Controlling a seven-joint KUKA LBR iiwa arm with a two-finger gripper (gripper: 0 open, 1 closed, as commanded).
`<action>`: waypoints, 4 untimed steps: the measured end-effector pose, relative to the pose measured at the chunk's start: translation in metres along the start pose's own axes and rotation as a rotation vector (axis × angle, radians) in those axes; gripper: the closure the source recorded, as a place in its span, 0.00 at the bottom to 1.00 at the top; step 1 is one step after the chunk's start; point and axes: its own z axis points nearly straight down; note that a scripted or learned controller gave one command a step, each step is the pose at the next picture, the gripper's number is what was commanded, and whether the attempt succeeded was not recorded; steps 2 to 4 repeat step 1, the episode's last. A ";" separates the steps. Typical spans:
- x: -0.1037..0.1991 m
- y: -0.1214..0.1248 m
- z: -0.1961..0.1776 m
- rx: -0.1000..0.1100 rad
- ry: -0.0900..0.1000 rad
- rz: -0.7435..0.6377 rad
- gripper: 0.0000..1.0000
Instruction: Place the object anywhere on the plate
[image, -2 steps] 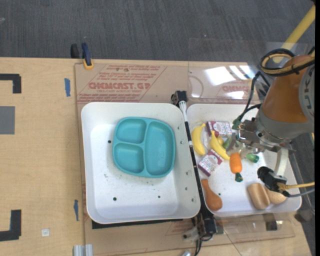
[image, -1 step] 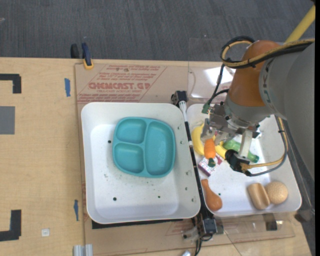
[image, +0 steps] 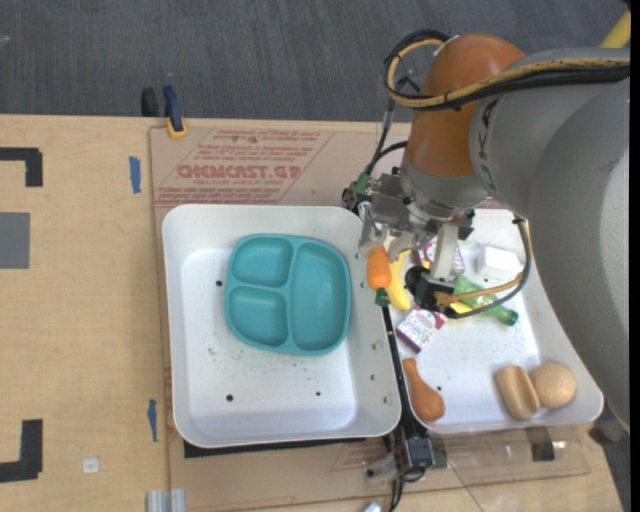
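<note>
Two bins sit side by side on the bench, left bin (image: 190, 390) w/ the plate, right bin (image: 575, 375) w/ the clutter. Going near to far: at the near edge of the right bin lie two tan bread rolls (image: 535, 388) touching each other, and an orange drumstick-shaped piece (image: 422, 392) lying along the divider, long axis roughly 11-to-5 o'clock. Farther in, a small pink-and-white packet (image: 418, 327), then a green item (image: 487, 302) among dark cables.

Gripper (image: 400, 255) is above the divider at the far-left corner of the right bin. Just under it hang an orange piece (image: 378, 271) and a yellow piece (image: 397, 293), prob. toy food, stacked along a near-vertical line. Looks like they sit at the finger ends, but whether they're pinched or just lying below I can't tell; finger spread isn't readable from this angle, wrist and cables cover it.

Key relation: teal three-compartment plate (image: 289, 293) lies at about 9 o'clock from the gripper, close by, its right rim near the orange piece. So the carry, if the object is held, is a short sideways shift left over the bin wall.

Hidden: much of the right bin's far part is under the arm (image: 560, 150); a white thing (image: 497, 260) at 3 o'clock of the gripper is unclear.
</note>
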 end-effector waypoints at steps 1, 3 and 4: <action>-0.004 0.000 0.001 0.003 -0.005 0.004 0.00; -0.004 0.000 0.001 0.003 -0.005 0.004 0.00; -0.004 0.000 0.001 0.003 -0.005 0.004 0.00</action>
